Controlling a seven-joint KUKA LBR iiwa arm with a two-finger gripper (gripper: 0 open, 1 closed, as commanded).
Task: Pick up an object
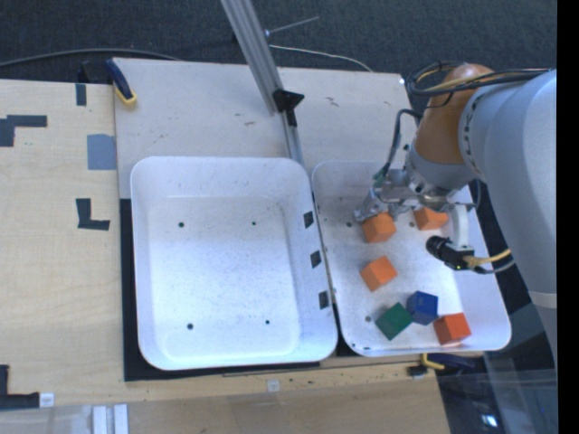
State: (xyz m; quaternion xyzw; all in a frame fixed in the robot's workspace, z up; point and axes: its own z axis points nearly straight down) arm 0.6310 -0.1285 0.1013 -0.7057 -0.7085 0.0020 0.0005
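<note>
Several small blocks lie in the right bin [342, 193]. My gripper [384, 204] hangs low over the bin's upper middle, reaching in from the right. An orange block [379, 229] sits right below its tip, touching or nearly touching it. A second orange block [431, 217] lies just to the right, partly under the wrist. Another orange block [379, 272] rests in the bin's middle. Near the front edge are a green block [393, 321], a blue block [422, 306] and an orange-red block [451, 328].
The left bin [217, 260] stands beside the right one. A slanted metal rail [258, 52] runs down from the top to the gap between the bins. A blue and yellow clamp [120, 81] lies at the bench's back left.
</note>
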